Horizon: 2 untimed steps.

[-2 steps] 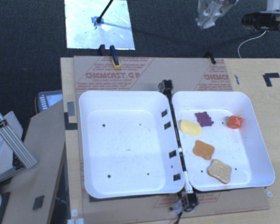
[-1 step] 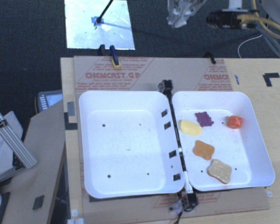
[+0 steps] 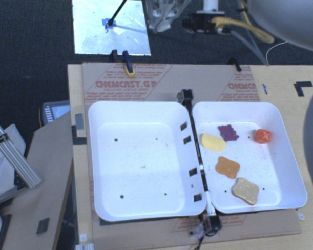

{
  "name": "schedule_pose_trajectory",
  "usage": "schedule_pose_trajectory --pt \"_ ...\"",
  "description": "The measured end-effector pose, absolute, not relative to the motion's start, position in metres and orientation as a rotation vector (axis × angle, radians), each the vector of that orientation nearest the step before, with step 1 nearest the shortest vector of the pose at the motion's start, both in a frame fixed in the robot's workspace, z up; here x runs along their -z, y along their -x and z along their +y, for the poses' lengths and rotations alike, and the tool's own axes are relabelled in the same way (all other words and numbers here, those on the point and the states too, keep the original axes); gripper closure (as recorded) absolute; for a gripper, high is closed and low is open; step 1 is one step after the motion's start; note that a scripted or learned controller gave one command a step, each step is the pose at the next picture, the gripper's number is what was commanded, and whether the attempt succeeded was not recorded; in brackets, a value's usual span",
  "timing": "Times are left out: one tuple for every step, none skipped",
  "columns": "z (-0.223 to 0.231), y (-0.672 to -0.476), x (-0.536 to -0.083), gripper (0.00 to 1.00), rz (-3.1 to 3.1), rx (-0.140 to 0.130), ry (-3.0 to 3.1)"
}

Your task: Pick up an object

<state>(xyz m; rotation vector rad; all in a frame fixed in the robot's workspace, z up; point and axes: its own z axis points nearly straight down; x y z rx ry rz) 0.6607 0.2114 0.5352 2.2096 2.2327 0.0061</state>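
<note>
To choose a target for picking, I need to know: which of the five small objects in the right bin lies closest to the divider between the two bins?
The yellow oval piece. It lies beside the divider, left of the purple piece.

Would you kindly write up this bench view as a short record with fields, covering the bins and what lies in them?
left bin: white, shallow, nothing seen in it
right bin: white, shallow, holds five items
yellow piece: near the divider
purple piece: just right of the yellow one
red-orange piece: toward the right wall
orange piece: middle
tan bread-like piece: nearest the front edge
base: cardboard sheet under both bins
</note>
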Motion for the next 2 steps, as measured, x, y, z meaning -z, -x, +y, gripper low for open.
schedule_pose_trajectory --pt "0.207 -0.661 -0.535 0.0 2.225 -0.003 -2.217" --pt "0.207 -0.661 -0.547 1.0 2.228 -0.007 -2.213"
